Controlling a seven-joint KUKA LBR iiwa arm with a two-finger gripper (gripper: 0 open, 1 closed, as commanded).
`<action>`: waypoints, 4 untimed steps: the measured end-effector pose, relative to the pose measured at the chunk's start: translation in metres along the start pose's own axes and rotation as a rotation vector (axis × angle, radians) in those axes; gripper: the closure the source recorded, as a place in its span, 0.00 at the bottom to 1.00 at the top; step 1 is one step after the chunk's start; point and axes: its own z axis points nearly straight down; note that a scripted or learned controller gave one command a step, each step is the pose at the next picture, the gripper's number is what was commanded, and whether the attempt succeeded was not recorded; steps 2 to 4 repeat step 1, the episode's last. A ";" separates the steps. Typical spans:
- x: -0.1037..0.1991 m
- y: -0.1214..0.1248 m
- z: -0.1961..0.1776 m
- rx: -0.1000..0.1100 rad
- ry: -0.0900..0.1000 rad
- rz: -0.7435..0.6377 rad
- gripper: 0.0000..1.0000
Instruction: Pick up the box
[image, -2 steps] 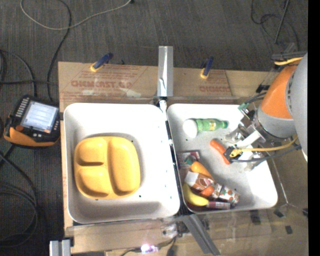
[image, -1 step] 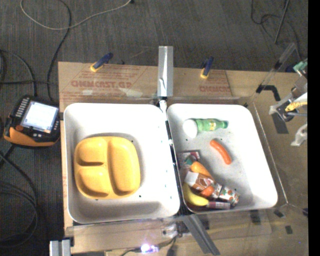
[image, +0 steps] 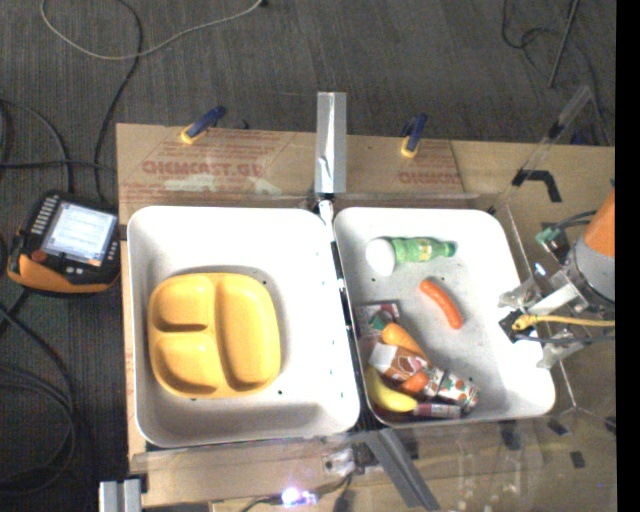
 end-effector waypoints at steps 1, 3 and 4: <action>0.066 0.005 -0.213 -0.007 0.000 0.159 0.00; 0.066 0.005 -0.213 -0.007 0.000 0.159 0.00; 0.066 0.005 -0.213 -0.007 0.000 0.159 0.00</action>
